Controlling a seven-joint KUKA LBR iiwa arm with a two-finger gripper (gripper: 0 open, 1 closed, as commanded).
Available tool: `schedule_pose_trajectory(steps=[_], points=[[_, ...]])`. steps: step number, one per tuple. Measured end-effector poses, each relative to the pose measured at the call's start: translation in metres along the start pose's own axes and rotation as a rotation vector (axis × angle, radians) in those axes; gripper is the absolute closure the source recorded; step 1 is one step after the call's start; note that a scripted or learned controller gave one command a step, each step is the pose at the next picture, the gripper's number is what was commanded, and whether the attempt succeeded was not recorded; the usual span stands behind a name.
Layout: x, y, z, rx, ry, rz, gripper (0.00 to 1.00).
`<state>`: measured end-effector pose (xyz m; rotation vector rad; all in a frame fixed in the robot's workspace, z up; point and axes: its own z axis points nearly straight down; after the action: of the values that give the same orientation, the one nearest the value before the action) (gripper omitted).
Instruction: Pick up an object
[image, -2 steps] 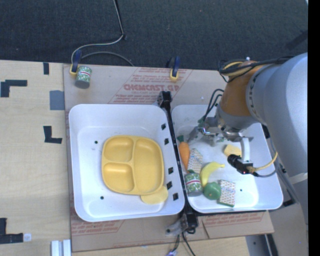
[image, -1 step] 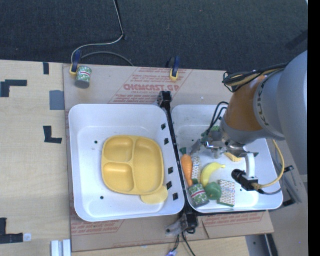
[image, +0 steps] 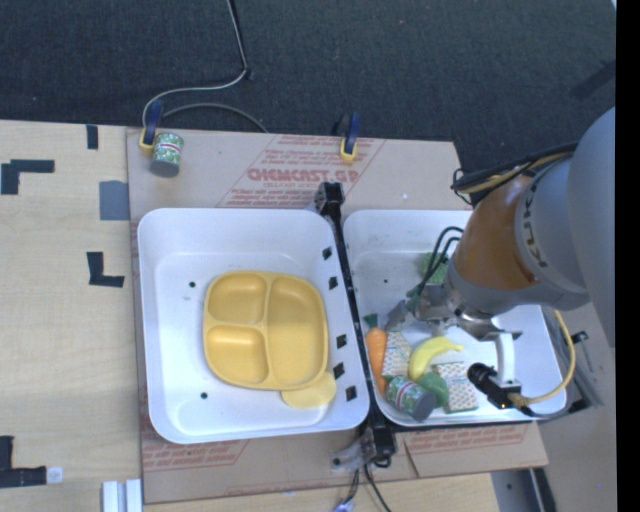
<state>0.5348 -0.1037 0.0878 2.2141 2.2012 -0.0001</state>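
Note:
The right bin (image: 385, 232) holds a pile of small objects along its front. An orange carrot (image: 376, 352) lies by the left wall. A yellow banana (image: 436, 352) rests on patterned packets (image: 398, 352), beside a green-labelled can (image: 410, 396) and a dark green piece (image: 436, 385). Another green thing (image: 435, 266) peeks out behind the wrist. My gripper (image: 412, 306) hangs low over this bin, just above and behind the carrot and banana, with the arm's bulk covering the bin's right half.
The left bin (image: 165, 300) carries a yellow divided plate (image: 266, 330) with a pale yellow flat piece (image: 308, 393) at its front corner. A small can (image: 166, 152) stands on the cardboard at the back left. A black divider (image: 340, 290) separates the bins.

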Motion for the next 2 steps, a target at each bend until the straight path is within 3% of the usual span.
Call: schedule_pose_trajectory(steps=[1, 2], points=[[0.001, -0.047, -0.001, -0.007, -0.004, 0.004, 0.00], [-0.023, 0.029, 0.002, 0.007, 0.011, -0.007, 0.00]])
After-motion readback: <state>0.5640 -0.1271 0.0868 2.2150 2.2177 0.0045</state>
